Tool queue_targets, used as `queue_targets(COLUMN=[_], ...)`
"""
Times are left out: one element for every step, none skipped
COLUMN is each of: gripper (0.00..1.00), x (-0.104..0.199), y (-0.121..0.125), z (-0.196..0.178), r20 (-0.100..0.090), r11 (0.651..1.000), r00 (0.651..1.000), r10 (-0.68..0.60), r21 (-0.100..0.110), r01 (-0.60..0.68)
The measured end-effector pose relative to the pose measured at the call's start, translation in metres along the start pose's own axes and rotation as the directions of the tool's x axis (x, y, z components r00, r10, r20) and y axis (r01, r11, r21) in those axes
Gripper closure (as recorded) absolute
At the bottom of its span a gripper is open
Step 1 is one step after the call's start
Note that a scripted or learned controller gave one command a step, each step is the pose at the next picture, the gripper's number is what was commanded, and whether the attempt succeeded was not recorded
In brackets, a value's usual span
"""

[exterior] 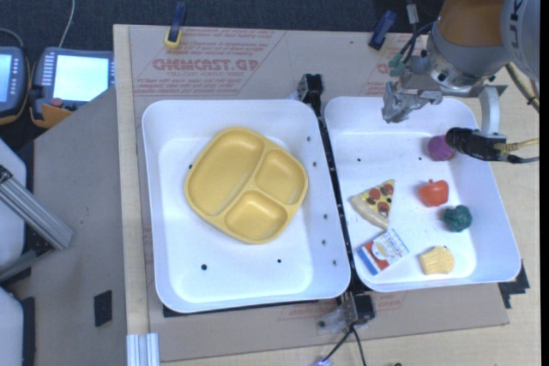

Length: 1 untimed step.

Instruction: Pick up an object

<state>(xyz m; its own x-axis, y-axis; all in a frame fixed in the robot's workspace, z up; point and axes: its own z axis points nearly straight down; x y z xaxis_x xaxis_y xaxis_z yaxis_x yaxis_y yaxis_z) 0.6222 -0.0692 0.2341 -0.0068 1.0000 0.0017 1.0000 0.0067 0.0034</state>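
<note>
Gripper hangs over right bin, far edge; fingers look slightly spread, prob. holding nothing. Go for pizza slice, centre over it, descend straight.

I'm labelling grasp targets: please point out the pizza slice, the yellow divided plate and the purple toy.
pizza slice (375, 202), camera view, middle of its topping face.
yellow divided plate (225, 173), camera view, its largest compartment.
purple toy (440, 149), camera view, its visible top.

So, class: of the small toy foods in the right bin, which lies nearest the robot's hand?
The purple piece, at the bin's far right; it is closest to the hand, while the pizza slice and the rest lie nearer the camera.
</note>
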Motion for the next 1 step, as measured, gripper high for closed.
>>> queue_targets(gripper=[1.00], x=[0.0635], y=[0.0133], z=[0.0046], r20=[0.000], r11=[1.000], r00=[1.000], r10=[-0.001], r21=[0.001], r01=[0.001])
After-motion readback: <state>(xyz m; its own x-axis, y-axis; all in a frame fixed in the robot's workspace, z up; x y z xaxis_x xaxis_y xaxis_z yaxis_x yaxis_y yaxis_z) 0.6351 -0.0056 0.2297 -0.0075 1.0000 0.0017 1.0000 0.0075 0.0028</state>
